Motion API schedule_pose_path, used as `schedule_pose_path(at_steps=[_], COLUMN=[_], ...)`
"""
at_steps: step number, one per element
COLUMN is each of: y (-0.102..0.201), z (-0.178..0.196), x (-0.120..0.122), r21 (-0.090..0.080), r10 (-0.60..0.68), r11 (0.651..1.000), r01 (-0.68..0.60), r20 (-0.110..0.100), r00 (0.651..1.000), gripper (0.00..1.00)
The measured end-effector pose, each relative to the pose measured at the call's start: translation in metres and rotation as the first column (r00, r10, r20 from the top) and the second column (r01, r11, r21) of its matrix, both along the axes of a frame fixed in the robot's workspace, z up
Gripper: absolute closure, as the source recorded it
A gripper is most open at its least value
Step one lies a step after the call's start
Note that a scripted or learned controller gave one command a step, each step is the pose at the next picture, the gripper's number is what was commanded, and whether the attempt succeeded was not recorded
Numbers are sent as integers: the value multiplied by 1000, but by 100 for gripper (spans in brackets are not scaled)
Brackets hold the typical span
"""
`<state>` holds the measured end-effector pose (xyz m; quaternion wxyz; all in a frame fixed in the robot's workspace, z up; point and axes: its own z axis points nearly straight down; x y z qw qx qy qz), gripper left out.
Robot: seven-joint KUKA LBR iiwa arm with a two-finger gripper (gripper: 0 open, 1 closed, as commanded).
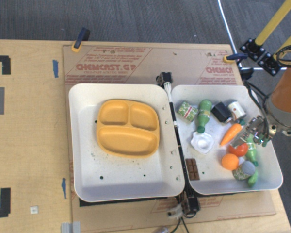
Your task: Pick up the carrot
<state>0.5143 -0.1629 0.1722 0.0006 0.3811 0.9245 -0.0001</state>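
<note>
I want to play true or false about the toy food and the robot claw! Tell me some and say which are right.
1. The carrot lies in the right bin. True.
2. The yellow divided plate sits in the right bin. False: it is in the left bin.
3. The claw is over the right bin, beside the carrot. True.
4. The orange ball rests on the yellow plate. False: it is in the right bin, below the carrot.
5. The chocolate bar lies by the right bin's left edge. True.

orange band on the arm (287, 97), metallic end effector (256, 130) with small green parts
</note>
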Motion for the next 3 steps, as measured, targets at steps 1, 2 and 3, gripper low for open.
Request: schedule_pose_path(at_steps=[1, 2, 3], y=[-20, -20, -61], z=[-68, -68, -75], x=[39, 39, 100], r21=[-2, -2, -6], r10=[580, 580, 743], r11=[815, 815, 670], r01=[-580, -580, -743], r20=[3, 3, 4], r00=[815, 815, 670], gripper=[100, 0, 0])
